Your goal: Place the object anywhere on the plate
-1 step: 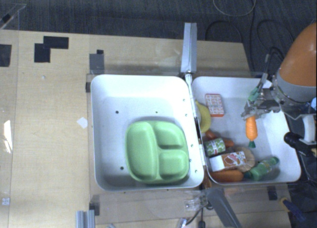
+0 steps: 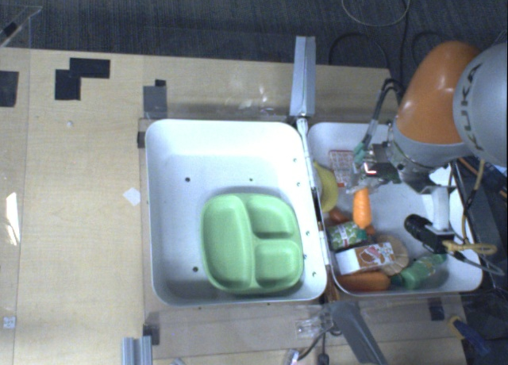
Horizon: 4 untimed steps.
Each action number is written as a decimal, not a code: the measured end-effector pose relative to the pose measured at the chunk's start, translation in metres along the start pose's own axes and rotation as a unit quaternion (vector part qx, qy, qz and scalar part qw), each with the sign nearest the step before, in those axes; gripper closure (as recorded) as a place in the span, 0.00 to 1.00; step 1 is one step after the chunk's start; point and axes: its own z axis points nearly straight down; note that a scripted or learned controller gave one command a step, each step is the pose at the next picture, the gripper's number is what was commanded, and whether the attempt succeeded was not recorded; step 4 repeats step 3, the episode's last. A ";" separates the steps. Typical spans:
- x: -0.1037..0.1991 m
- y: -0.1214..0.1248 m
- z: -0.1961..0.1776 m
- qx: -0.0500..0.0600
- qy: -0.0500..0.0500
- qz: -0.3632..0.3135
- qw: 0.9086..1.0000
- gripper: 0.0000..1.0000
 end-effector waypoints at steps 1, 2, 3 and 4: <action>0.097 0.001 0.012 0.000 0.001 -0.009 1.000 1.00; 0.158 -0.009 0.013 0.000 0.000 -0.037 0.999 1.00; 0.158 -0.009 0.013 0.000 0.000 -0.037 0.999 0.00; 0.158 -0.009 0.013 0.000 0.000 -0.037 0.999 0.00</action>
